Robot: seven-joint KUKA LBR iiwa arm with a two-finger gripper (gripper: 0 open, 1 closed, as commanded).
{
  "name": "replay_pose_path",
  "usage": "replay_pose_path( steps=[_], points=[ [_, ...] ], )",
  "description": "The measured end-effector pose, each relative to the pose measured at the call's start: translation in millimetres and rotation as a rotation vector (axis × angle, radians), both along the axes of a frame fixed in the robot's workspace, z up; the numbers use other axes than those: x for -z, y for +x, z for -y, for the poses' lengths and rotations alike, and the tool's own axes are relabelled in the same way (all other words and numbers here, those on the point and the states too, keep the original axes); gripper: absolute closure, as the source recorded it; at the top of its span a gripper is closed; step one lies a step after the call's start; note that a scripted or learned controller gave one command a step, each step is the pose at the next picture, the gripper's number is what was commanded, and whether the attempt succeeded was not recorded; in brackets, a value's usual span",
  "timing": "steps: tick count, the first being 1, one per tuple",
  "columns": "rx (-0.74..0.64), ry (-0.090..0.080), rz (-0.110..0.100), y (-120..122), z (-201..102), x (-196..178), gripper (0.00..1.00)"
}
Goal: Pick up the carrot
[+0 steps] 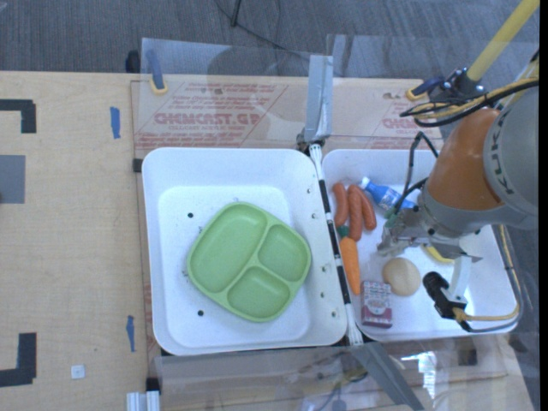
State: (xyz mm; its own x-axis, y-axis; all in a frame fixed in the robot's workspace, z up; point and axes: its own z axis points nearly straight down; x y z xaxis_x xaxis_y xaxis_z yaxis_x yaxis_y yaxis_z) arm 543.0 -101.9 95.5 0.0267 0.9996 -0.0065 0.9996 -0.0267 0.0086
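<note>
Gripper (396, 240) hangs low over the right bin (497, 302), at the end of the grey arm (479, 178) with its orange band that enters from the right side of your view. You cannot tell from this angle how wide it stands, and nothing is visibly held in it. Just below it and a little right lies a pale round potato-like item (401, 276), close to it. Left of the gripper, against the bin's left wall, the carrot (350, 265) lies lengthwise, orange and untouched. Above the carrot, up and left of the gripper, sit reddish sausages (354, 208) side by side, with a blue and white bottle (378, 193) just beyond them. Below the carrot, a small red carton (377, 304) rests near the bin's front edge. Bare white floor shows on the bin's far right. Further left, past the divider, the left bin (171, 187) holds a green sectioned plate (249, 261) with white floor around it. Both bins sit on a wooden bench (68, 255).
</note>
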Motion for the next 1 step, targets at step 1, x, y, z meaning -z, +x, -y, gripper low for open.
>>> replay_pose_path(
  steps=[1],
  points=[
    [0.429, 0.006, -0.012, -55.0, -17.4, -85.6, 1.0]
  ],
)
